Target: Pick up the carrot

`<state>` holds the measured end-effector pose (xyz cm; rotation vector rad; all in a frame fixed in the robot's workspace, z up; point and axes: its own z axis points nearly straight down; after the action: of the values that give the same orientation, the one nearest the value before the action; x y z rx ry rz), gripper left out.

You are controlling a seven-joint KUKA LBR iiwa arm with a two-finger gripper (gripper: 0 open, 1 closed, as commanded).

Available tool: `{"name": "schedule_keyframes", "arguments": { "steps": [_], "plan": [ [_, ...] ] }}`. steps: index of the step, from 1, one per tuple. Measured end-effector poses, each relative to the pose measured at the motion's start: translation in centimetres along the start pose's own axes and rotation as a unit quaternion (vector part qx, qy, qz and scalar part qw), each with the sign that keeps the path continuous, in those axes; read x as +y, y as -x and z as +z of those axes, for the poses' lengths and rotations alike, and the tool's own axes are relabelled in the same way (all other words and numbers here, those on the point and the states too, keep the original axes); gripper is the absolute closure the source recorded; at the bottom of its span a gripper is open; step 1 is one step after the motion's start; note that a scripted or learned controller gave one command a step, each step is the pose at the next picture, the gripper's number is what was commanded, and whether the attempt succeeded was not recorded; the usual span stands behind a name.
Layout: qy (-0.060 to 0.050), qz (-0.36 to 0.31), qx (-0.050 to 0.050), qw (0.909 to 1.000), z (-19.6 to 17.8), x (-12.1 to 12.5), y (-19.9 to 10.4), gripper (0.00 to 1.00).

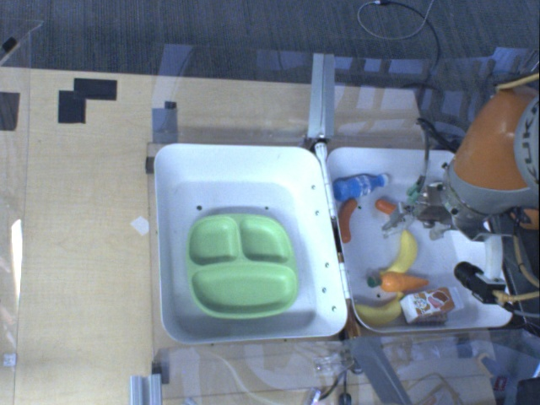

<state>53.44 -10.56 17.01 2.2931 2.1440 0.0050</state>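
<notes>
Left bin point(169, 226) holds a green divided plate point(243, 264); right bin point(472, 319) holds a blue bottle point(359, 185), a reddish sausage-like piece point(346, 219), two bananas point(406, 251), a small carton point(428, 305) and the carrot point(403, 283). The carrot lies near the front of the right bin, long axis roughly left-right, thick end left, touching the upright banana's lower end, carton just beside its tip. The hand point(413, 213) hovers over the bin's middle, with the carrot toward the front edge and slightly left of it; whether it is open I cannot tell, and nothing is visibly held.
</notes>
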Motion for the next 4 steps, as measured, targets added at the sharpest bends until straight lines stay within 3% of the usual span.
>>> {"name": "schedule_keyframes", "arguments": {
  "steps": [1, 2, 3, 4],
  "plan": [
    [0.0, -0.099, 0.0, 0.9951, 7.1, -4.6, 1.1, 0.0],
    [0.003, -0.1, -0.001, 0.995, 6.0, -4.4, 1.0, 1.0],
    [0.006, -0.269, -0.002, 0.9632, 7.9, -3.8, 6.0, 1.0],
    [0.008, -0.327, -0.006, 0.9451, 7.9, -4.1, 1.7, 1.0]
  ]
}}
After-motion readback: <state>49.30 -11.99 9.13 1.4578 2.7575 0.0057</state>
